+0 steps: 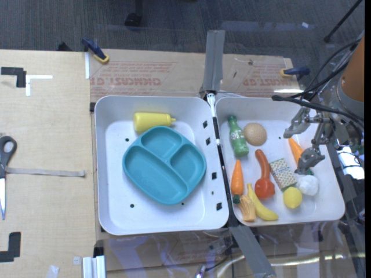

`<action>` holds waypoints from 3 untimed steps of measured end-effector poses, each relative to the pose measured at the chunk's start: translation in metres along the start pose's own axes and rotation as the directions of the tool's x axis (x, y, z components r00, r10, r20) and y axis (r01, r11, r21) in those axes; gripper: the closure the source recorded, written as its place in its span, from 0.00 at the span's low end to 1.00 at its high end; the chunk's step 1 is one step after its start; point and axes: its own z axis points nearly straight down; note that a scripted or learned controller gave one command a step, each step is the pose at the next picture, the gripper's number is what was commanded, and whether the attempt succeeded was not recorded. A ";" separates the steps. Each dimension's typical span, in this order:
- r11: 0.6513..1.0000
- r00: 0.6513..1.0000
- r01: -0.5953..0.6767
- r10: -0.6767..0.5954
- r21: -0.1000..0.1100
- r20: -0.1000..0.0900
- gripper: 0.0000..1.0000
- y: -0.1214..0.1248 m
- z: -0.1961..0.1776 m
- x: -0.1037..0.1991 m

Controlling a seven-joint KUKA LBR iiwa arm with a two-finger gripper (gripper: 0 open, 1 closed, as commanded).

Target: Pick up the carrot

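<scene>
**Ana:** Two orange things sit in the right bin (331, 213), so which one is the carrot?

**Ben:** I'd say the long tapered one, the carrot (237, 178). It lies near the bin's left wall, just below the green bottle (236, 136), with the red pepper (264, 175) beside it. The shorter orange piece (296, 149) on the far side could be a carrot too – I cannot tell, it is partly covered.

**Ana:** And the hand?

**Ben:** The gripper (305, 142) hangs over that shorter piece with its fingers spread, one on each side of it and not closed on anything. The view does not show whether they touch it.

**Ana:** How would either one handle?

**Ben:** They look like toy food – probably light, stiff and smooth, so likely to slide or roll out of a pinch. I would grip across the thick middle, not the thin tip, with the fingers square to its length. The sponge (282, 171) and the white ball (308, 185) lie close by, so a wide approach may knock them
</scene>
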 end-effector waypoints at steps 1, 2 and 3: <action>0.997 0.997 -0.075 0.075 0.001 0.002 0.00 -0.084 0.040 -0.029; 1.000 1.000 -0.031 0.031 0.000 -0.002 0.00 -0.093 0.129 -0.022; 1.000 1.000 -0.014 0.014 -0.001 -0.002 0.00 -0.108 0.198 -0.030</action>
